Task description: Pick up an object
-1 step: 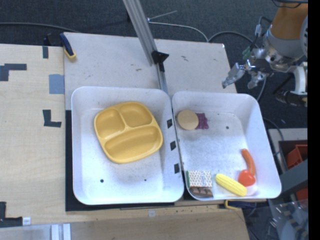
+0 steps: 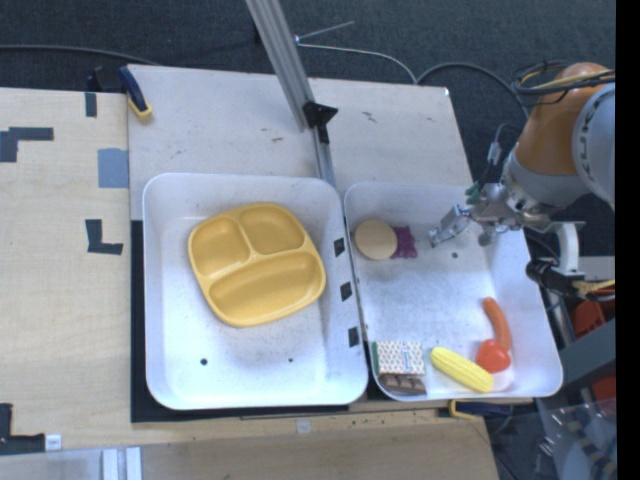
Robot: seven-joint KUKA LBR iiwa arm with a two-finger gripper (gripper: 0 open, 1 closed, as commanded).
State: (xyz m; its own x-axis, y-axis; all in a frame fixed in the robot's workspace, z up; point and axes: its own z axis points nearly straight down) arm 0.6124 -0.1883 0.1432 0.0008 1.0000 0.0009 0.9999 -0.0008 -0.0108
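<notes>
Tool (image 2: pixel 447 230) hovers over the right bin (image 2: pixel 530 298) w/ fingers spread, nothing in them, near the tan bun (image 2: pixel 375 238).

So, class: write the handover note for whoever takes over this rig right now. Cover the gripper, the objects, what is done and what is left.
Gripper: over the right bin's upper part, holding nothing visible.
Right bin: tan round piece touching a purple piece at top left; carrot, red piece, corn cob and patterned block along the near edge.
Left bin: yellow divided plate.
Done: nothing lifted.
Left: pick an object.
</notes>
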